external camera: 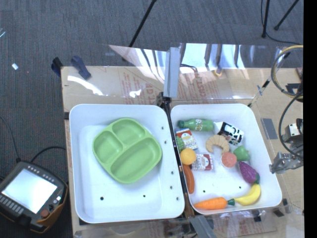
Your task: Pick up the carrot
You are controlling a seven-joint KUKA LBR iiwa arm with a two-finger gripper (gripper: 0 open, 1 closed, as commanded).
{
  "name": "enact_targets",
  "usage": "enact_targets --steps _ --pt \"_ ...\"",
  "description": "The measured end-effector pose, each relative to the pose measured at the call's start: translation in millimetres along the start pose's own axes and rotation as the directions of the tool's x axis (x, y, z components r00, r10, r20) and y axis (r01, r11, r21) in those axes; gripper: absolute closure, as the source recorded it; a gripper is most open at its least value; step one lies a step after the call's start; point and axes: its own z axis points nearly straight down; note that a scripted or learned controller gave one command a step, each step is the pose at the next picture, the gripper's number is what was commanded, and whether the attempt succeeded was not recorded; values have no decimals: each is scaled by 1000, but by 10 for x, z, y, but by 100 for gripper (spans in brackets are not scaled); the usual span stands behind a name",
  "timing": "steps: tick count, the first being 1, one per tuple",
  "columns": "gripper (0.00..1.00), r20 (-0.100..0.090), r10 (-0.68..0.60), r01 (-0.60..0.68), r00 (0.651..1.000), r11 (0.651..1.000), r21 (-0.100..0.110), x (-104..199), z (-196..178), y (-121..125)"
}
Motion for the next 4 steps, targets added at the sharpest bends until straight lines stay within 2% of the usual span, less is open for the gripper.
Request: enact_targets --steps 1,2,3,4 --pt "100 1 -492 492 871 871 -8 154 1396 220" --pt "100 0 -281 281 960 960 -6 49 1126 127" --pt "100 3 -606 606 795 795 -5 175 -31 195" --pt "100 2 -532 532 847 847 -6 175 -418 193"
